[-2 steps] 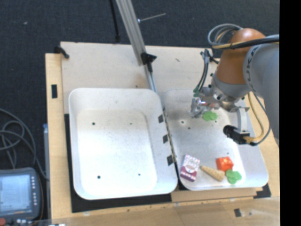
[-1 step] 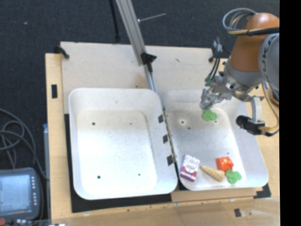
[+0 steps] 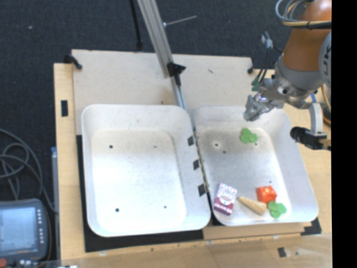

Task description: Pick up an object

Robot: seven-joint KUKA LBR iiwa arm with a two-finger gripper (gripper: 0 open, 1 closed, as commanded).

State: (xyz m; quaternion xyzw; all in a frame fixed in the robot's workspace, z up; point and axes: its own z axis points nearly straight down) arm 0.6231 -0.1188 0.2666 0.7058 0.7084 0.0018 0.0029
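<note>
Along the near edge of the right-hand shallow white bin (image 3: 290, 166) lie a purple-and-white small carton (image 3: 225, 199), a tan cone-shaped piece (image 3: 252, 205), a red block (image 3: 266, 194) and a green lumpy toy (image 3: 277, 209). Farther back, near the bin's far edge, sits a second green leafy toy (image 3: 249, 136). Just beyond it hangs the metal two-finger gripper (image 3: 252, 114), holding nothing; its spread cannot be told.

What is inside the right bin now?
In the right bin: a green piece below the hand, plus a purple carton, cone, red block and second green piece. Nothing looks covered.
</note>
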